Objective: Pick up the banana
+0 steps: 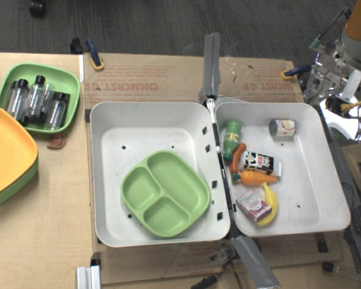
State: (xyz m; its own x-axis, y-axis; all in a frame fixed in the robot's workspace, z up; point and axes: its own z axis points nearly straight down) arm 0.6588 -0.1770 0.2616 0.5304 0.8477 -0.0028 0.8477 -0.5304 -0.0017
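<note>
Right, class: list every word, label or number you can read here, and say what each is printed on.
"CHEMCAST", upside down and partly readable: brown sheet behind the bins.
Second red print on the sheet's right half: too cut off to read.
Can, small carton, pink box, bottles: labels too blurred.

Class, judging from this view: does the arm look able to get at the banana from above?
Probably yes, in part. The banana lies uncovered from above, but a pink box presses against its left side and a carrot sits near its top end.
</note>
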